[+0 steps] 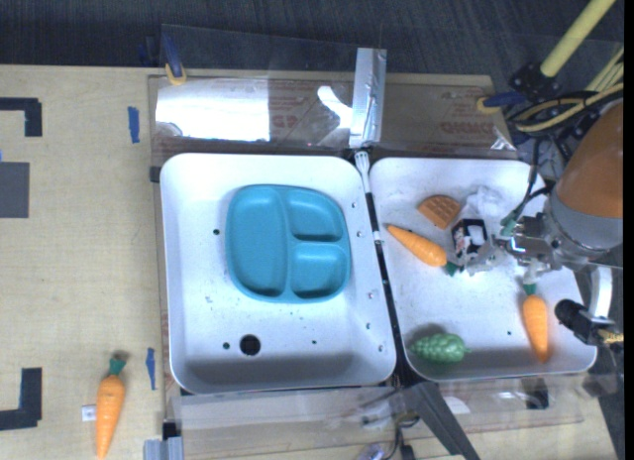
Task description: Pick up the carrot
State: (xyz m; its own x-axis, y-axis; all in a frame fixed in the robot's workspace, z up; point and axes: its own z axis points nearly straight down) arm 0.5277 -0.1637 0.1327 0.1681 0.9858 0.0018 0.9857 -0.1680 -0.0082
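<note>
An orange carrot (pixel 416 245) with a green top lies slantwise in the right bin (pixel 475 364), near its left wall. My gripper (pixel 472 247) hangs just to the right of the carrot's green end, low over the bin floor. A second carrot (pixel 535 322) lies along the right side of the same bin, just below the wrist. On the wooden bench at the lower left lies a third carrot (pixel 108 401). The arm (pixel 597 185) comes in from the right, with its orange band over the bin's right edge.
A tan bread-like piece (pixel 439 210) sits just above the carrot and a green vegetable (pixel 438 347) at the bin's front. The left bin (pixel 188 280) holds a blue divided plate (pixel 288 241) and a small black disc (pixel 250 345). Cables (pixel 555 106) hang at the upper right.
</note>
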